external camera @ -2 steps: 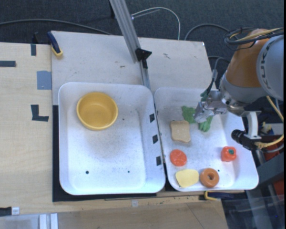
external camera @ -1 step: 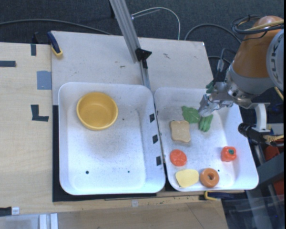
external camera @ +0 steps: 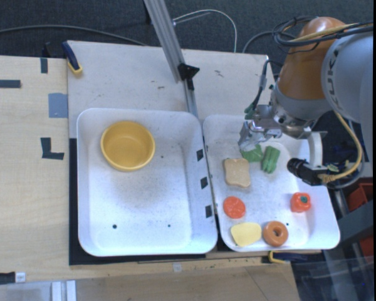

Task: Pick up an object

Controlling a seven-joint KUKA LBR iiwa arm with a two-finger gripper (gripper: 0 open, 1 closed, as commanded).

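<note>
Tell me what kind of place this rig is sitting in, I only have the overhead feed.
Most likely a robotics lab bench set up for grasping trials, not a real kitchen. Two shallow white bins sit side by side, the food in the right bin looks like toys, such as a doughnut and tomato, and cables run behind the bench.

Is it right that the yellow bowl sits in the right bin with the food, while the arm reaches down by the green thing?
Not quite. The camera view shows the yellow bowl in the left bin, apart from the food. The rest holds: the gripper is down by the green thing in the right bin.
</note>
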